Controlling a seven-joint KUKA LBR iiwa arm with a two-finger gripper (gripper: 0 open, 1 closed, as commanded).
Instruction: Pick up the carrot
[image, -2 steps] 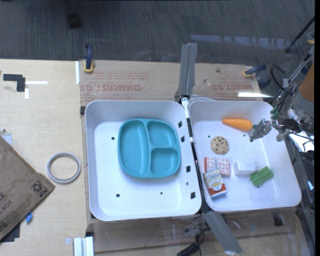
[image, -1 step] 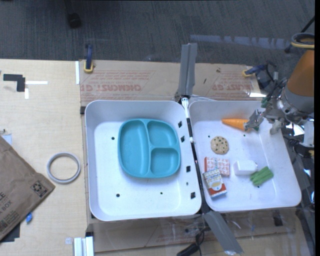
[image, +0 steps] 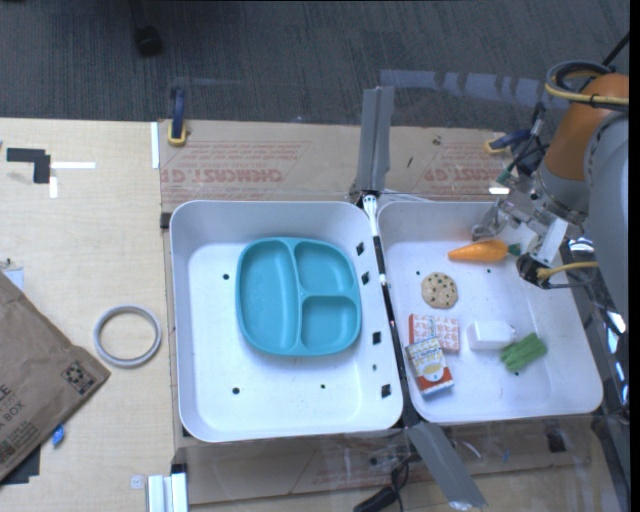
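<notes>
The orange carrot (image: 478, 252) lies in the far part of the right bin (image: 560, 405), its tip pointing left and its green-topped thick end to the right. My gripper (image: 518, 240) is right at that thick end, coming in from the right under the grey arm with its orange band (image: 575, 140). The carrot's thick end runs under the gripper body, so contact between them is hidden.
In the right bin lie a cookie (image: 438, 290), a red-and-white packet (image: 435, 330), a small juice carton (image: 430, 366), a white block (image: 490, 335) and a green vegetable (image: 523, 352). The left bin (image: 200, 400) holds a teal divided plate (image: 298, 297). A tape ring (image: 127, 334) lies on the bench.
</notes>
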